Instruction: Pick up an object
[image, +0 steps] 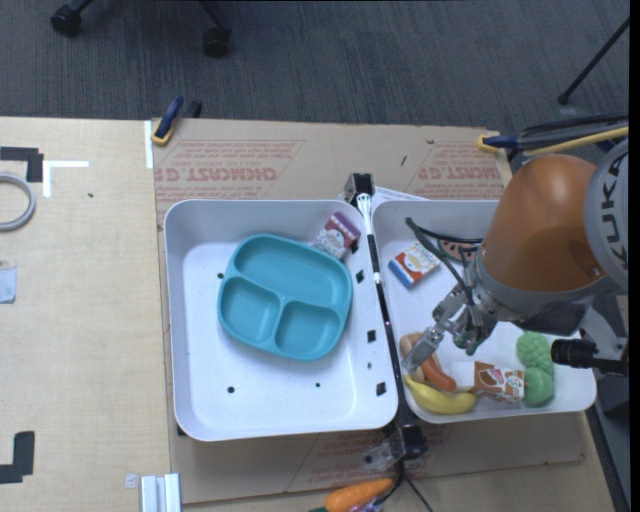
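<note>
Gripper (437, 340) hangs low over the near-left corner of the right bin (470, 213), at the end of the grey arm (545, 240) that comes in from the right. Whether anything sits in its grasp, or how it is set, cannot be told at this size; nothing is plainly seen caught in it.

From left to right: the left bin (190, 330) carries a teal tray (285, 297) with three compartments, and a small packet (337, 235) lies at that bin's far-right corner, just past the tray's edge. Across the divider, in the right bin, a small carton (414, 265) lies toward the far side, well apart from the tip. Just below the tip come a pale roundish item (410, 346), a carrot-like piece (437, 375) and a banana (440, 398), all crowded together against the near wall. Further right are a small box (500, 381) and a green toy (537, 368).

The relation that counts is that the cluster lies directly beneath and slightly nearer the camera than the tip. The banana's long axis runs left to right along the near wall; the carrot piece lies on a slant above it, touching or nearly so. Judging from this, the nearest candidate is the pale item or the carrot piece, and a short descent would reach it, though the crowding makes a clean hold doubtful.
</note>
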